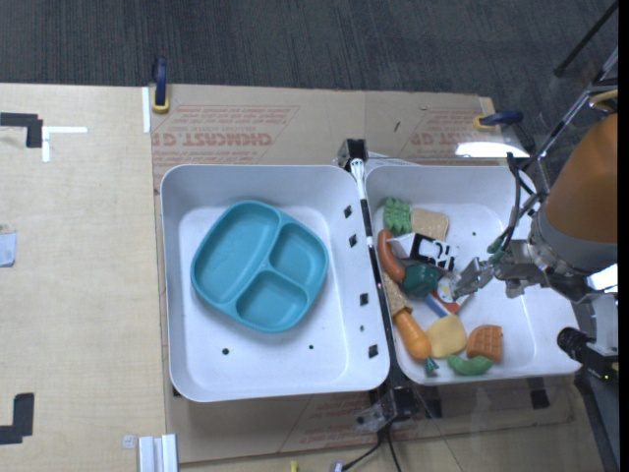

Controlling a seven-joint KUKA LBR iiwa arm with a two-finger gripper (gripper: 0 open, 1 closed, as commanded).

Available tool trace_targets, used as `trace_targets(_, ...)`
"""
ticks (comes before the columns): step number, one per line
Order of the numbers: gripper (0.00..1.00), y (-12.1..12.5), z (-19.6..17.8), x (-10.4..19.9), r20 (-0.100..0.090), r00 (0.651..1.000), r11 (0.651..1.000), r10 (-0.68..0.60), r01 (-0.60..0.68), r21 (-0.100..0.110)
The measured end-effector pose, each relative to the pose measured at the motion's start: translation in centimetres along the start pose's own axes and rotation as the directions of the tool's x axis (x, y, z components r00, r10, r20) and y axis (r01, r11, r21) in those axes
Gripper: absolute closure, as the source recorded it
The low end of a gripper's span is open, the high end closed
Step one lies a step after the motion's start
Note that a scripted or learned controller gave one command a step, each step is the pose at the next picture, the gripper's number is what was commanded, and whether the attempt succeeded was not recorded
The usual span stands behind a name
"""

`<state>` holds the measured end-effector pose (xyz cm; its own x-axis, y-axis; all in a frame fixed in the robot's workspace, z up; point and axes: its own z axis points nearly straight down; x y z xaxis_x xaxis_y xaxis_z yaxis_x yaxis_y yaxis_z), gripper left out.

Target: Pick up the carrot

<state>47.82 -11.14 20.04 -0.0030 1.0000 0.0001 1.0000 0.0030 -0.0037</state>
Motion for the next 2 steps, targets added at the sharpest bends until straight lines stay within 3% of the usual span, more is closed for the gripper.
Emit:
trace_targets(1, 0.0, 0.0, 9.2, 1.2, 0.0, 0.998, 0.998, -0.057, 0.057, -0.002)
trace_targets(2, 0.0, 0.2, 10.7, 1.2, 0.007, 0.981, 0.981, -0.194, 0.194, -0.01)
